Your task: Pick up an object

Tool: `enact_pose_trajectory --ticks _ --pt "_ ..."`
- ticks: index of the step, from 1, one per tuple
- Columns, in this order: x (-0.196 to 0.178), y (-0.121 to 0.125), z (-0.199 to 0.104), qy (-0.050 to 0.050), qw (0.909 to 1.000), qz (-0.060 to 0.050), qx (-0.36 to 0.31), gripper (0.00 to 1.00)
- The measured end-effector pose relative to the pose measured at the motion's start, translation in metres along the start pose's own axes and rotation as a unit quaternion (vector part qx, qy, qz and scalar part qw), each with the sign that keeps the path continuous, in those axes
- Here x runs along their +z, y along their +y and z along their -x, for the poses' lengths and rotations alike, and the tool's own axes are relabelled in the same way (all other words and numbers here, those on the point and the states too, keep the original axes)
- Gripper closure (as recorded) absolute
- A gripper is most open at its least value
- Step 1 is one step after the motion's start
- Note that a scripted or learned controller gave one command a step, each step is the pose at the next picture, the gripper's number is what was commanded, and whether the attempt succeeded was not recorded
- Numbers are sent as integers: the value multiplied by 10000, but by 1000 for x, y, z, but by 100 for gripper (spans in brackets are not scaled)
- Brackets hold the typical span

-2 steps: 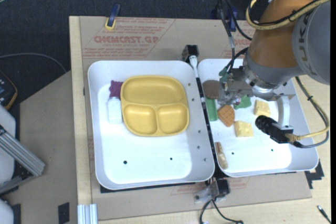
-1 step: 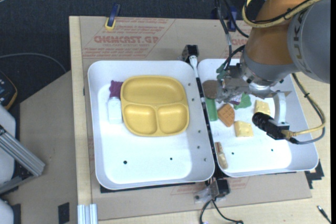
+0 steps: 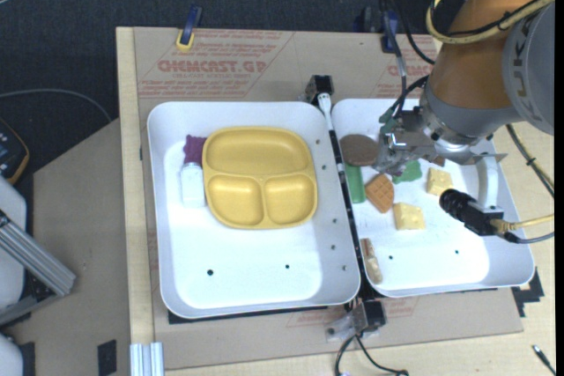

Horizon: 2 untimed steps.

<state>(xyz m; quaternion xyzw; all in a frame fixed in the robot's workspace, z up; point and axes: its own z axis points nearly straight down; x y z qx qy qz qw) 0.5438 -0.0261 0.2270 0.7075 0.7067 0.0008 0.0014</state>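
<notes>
Right bin (image 3: 493, 273), centre-right of frame: gripper (image 3: 398, 156) low over its upper-left area, arm entering from the right. Finger state: cannot tell, wrist hardware covers the tips.

Likely target: orange waffle-like piece (image 3: 380, 192), lying just below and slightly left of the gripper, near it but apparently not between the tips. Green piece (image 3: 407, 172) directly under the gripper, partly hidden. Green strip (image 3: 354, 185) along the bin's left wall; brown round piece (image 3: 357, 150) at upper left; two pale yellow chunks (image 3: 408, 216) (image 3: 438, 181) lower right of the gripper.

Handling, judged: toy food, light, rigid, probably smooth plastic and prone to slipping. Best taken across the narrow sides of the orange piece. Crowding by neighbours risks a nudge instead of a grasp.
</notes>
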Motion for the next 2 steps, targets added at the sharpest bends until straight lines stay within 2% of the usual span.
enact_pose_trajectory --ticks 1,2 --pt "8 4 -1 0 10000 -17 -7 100" --pt "0 5 -15 2 10000 1 -15 100"
